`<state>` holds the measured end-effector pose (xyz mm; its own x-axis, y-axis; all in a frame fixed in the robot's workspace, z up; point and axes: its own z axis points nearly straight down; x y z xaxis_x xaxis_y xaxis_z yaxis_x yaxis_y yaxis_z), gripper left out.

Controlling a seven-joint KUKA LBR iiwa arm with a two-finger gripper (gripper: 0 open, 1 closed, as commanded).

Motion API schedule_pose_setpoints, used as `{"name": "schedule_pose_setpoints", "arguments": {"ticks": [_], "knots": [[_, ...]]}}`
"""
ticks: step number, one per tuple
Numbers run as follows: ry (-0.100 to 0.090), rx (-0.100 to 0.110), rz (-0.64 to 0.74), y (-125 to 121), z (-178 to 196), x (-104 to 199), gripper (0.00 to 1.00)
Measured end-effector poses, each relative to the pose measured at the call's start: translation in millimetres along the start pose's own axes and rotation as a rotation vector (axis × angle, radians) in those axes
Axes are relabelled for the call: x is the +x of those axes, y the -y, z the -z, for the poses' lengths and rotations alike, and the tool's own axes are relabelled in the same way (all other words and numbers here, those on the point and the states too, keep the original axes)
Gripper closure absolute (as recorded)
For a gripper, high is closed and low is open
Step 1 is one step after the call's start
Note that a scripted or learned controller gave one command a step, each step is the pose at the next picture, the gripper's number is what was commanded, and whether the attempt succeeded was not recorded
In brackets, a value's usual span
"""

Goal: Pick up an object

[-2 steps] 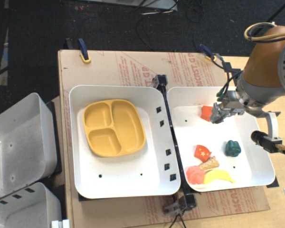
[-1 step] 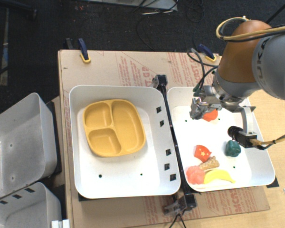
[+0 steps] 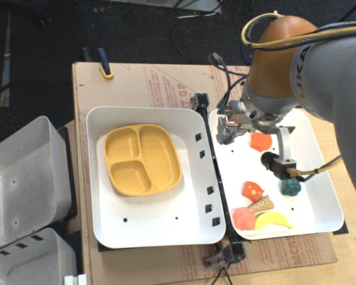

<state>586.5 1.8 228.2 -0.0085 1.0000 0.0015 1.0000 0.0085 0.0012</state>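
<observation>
My gripper point(image 3: 226, 133) hangs over the upper left part of the right bin point(image 3: 320, 159), close to the wall shared with the left bin. Nothing shows in it. An orange-red piece point(image 3: 261, 141) lies just right of the gripper. Lower in the same bin sit a red strawberry-like piece point(image 3: 253, 190), a teal lump point(image 3: 291, 187), a tan piece point(image 3: 261, 205), a pink piece point(image 3: 244, 218) and a yellow banana point(image 3: 273, 221).
The left bin point(image 3: 107, 218) holds a yellow divided plate point(image 3: 142, 159). Grey tubs point(image 3: 24, 177) stand off the bench at the left. The grey arm point(image 3: 320, 70) covers the right bin's upper right corner.
</observation>
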Motion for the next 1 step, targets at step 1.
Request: {"name": "schedule_pose_setpoints", "arguments": {"ticks": [1], "knots": [[0.001, 0.001, 0.000, -15.3, -10.2, 51.3, 1.00]]}}
